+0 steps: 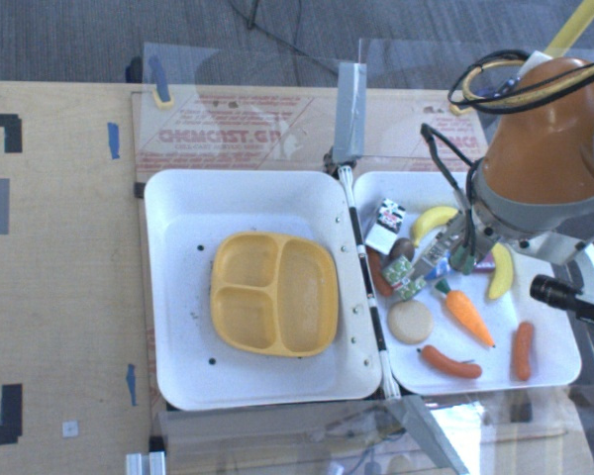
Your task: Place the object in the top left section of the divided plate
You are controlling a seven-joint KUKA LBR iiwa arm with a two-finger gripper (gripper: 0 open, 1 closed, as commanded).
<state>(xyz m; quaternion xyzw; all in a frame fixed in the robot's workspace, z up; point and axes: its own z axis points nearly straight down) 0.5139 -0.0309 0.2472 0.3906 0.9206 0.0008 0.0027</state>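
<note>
Camera view, looking down at a slant on both shallow white bins. You have the yellow three-section plastic plate (274,293) lying flat near the middle of the left bin (178,216), nothing in any section. Its top left section, the target, is the smaller compartment nearest the bin's far-left side; judging from this angle, it looks reachable from above with no obstruction.

The right bin (564,364) carries the loose items: a pointed orange toy carrot (468,317), two yellow bananas (433,222) (499,273), a round beige disc like a biscuit (411,322), two reddish-orange sausages (449,361) (521,350), and a small white-and-black box (386,222) against the divider wall. They lie scattered and close together, some touching, which likely makes a clean pick awkward.

The grey arm with the orange band (544,146) reaches in from the right and angles the gripper (416,270) down over the crowded left half of that bin, near the divider. Something small, green and patterned sits at the tip; you cannot tell whether it is part of the tool or an item, nor how far the tool is parted or whether it grips anything.

Which item is the task's object is not settled by this view; all candidates are in the right bin, well apart from the plate. The transfer is not yet done.
</note>
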